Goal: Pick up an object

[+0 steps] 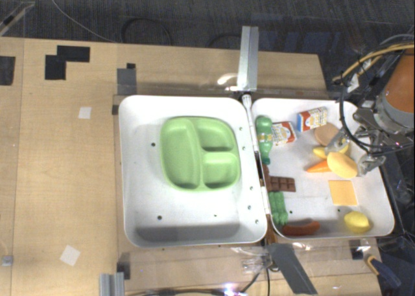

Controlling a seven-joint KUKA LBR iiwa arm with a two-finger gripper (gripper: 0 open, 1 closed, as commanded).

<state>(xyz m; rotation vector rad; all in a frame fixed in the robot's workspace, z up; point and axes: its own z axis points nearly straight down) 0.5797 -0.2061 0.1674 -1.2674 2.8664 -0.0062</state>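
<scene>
Gripper (371, 159) sits at the right rim of the right bin (382, 188), its metal parts partly hidden behind black cables, so whether it is spread or pressed together cannot be told; nothing shows between its tips. Just left of it lie a yellow wedge-shaped toy (342, 165), an orange carrot (318, 166) and a small yellow piece (320, 152), crowded together. A tan round piece (326, 135) lies just beyond them, with a small red and white carton (312, 119) farther on. Nearer, a flat orange-yellow cheese square (342, 192) rests on the bin floor, and a lemon (356, 221) sits in the near right corner. Toward the bin's left side are a chocolate bar (281, 184), a green bottle (263, 136), a second small carton (283, 133), a green vegetable (277, 208) and a red-brown sausage (299, 228). The left bin (139, 171) holds a green divided tray (198, 153).
</scene>
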